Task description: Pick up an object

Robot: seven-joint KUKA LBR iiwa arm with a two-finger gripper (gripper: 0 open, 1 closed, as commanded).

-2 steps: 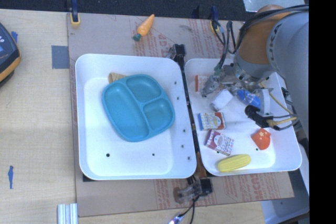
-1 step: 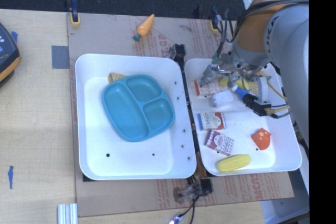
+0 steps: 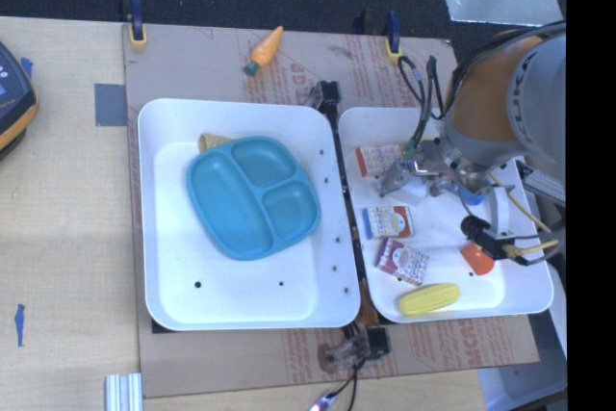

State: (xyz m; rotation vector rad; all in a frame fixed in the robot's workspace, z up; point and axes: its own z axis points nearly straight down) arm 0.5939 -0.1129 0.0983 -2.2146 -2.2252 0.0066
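Overhead slanted view of both bins (image 3: pixel 154 207)

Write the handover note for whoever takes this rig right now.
Gripper: low over the upper part of the right white bin, nothing visibly held; jaws unclear.
Right bin: yellow toy corn cob at the near edge, two small printed packets mid-bin, small orange object toward the right.
Left white bin: blue divided plastic plate.
Done: nothing picked.
Left: grasp and lift one object.
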